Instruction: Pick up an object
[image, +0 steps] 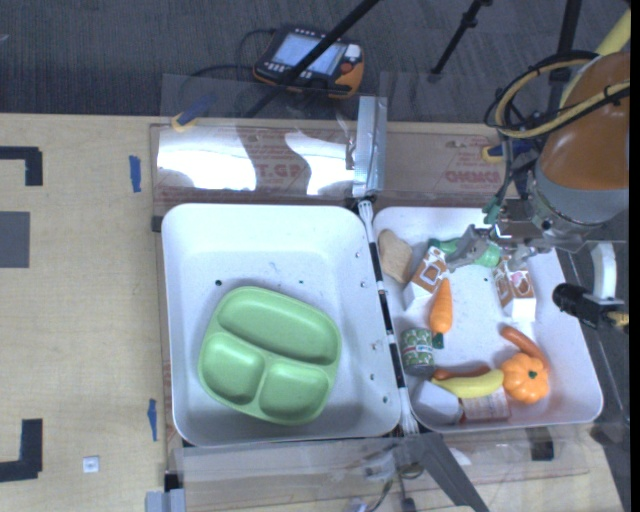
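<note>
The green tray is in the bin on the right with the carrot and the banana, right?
Not quite. The camera view shows the green tray in the left bin, apart from the food. The carrot and the banana lie in the right bin.

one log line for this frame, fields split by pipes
phase: reach | gripper: over right bin, far end | grasp: none seen | left bin: green tray

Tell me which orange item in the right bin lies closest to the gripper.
The carrot, below the gripper; the pumpkin sits far lower, near the banana.
</note>
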